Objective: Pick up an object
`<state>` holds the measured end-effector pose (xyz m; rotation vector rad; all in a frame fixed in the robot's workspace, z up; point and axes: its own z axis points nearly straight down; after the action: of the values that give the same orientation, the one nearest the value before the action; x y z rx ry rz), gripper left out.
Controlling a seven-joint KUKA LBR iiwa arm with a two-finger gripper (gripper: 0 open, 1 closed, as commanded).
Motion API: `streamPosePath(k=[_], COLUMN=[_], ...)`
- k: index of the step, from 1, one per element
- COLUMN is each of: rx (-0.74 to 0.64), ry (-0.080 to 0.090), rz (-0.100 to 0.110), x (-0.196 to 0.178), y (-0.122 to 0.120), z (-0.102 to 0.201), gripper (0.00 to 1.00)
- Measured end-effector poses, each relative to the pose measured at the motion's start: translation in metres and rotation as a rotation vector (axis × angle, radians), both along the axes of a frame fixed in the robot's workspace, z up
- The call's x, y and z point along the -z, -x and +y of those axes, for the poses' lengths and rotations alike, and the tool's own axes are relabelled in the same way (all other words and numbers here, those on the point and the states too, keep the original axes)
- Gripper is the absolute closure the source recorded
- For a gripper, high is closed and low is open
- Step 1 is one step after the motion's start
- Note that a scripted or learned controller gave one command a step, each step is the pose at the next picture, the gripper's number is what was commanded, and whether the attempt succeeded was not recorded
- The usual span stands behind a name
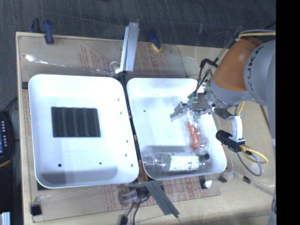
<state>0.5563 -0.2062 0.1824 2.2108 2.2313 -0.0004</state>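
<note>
My gripper (189,110) hangs over the upper right part of the right bin (154,90). Just below it an orange object in clear wrapping (194,135) lies lengthwise near the bin's right wall, its upper end right at the gripper. A clear plastic bottle with a white and green label (176,162) lies on its side along the bin's front wall. In the left bin (75,158) a flat black ribbed rectangle (75,122) lies left of centre.
A metal bar (129,47) stands up behind the seam between the bins. Blue clamps (48,30) hold the board's back edge. The right bin's left half is bare white floor.
</note>
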Motion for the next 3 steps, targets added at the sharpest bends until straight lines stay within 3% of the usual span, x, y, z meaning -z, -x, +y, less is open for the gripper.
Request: streamPosePath(k=[1,2,3], rx=[-0.027,0.232,0.137], ry=[-0.002,0.000,-0.001], rz=[0.004,0.002,0.002], x=[0.022,0.004,-0.028], y=[0.000,-0.025,0.027], z=[-0.003,-0.004,0.002], gripper=[0.00,0.00,0.00])
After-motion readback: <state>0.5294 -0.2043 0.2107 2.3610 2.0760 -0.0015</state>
